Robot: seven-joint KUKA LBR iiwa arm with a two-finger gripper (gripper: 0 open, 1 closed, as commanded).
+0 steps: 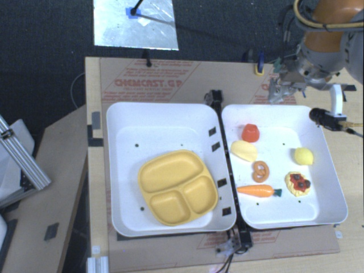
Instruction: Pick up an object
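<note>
Five toys (251,133) lie below the end effector (276,92), grip state unclear.

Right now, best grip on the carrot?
Take the carrot across its thick orange middle, coming straight down, with the fingers closing across its width. It lies flat, pointing left with its green stem right, clear of the pretzel above it, so both long sides look free.

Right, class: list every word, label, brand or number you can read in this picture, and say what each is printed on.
"CHEMCAST G P": red print, upside down, on the brown sheet under the bins.
Smaller red lines beside it: too blurred to read.
Red print near the sheet's right end, behind the right bin: partly hidden, unreadable.
The toy food bears no lettering.
</note>
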